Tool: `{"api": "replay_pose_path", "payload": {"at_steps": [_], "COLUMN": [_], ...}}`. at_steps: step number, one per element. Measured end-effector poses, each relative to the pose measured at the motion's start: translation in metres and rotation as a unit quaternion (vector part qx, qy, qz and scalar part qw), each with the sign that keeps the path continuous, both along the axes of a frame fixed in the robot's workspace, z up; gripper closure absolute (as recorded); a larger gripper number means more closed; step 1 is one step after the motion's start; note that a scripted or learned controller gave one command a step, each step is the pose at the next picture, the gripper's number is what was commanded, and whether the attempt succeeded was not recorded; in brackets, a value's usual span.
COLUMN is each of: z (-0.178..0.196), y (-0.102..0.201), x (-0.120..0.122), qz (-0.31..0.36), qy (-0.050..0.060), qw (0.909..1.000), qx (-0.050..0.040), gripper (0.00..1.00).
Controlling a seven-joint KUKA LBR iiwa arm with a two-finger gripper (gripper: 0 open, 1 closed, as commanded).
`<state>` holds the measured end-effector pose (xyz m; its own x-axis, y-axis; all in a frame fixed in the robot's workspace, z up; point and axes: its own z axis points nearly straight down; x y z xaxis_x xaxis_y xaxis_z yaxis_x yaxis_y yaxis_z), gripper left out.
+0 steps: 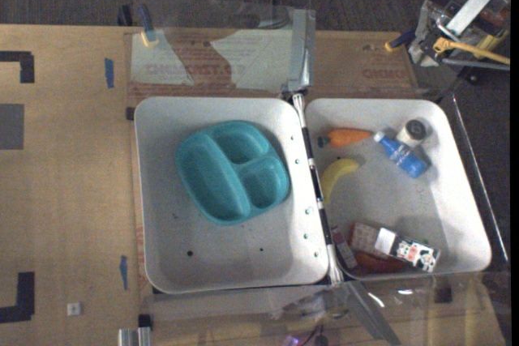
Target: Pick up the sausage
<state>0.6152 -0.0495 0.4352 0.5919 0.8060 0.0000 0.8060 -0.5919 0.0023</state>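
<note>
Sausage (378,262) touching carton (395,245), rt bin (469,198).

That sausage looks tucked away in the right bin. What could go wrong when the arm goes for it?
The sausage lies partly under the carton, so the gripper may well catch the carton instead. It also sits against the front wall of the right bin, which could block a clean approach.

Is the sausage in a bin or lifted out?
In: the sausage lies in the right bin, alongside a carton.
</note>
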Motion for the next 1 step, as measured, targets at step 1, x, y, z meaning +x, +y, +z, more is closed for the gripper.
{"api": "replay_pose_path", "payload": {"at_steps": [1], "z": [0.0001], "y": [0.0286], "x": [0.0404], "qz": [0.161], "qy": [-0.001], "qw": [0.9870], "qx": [-0.0003], "gripper": [1.00]}}
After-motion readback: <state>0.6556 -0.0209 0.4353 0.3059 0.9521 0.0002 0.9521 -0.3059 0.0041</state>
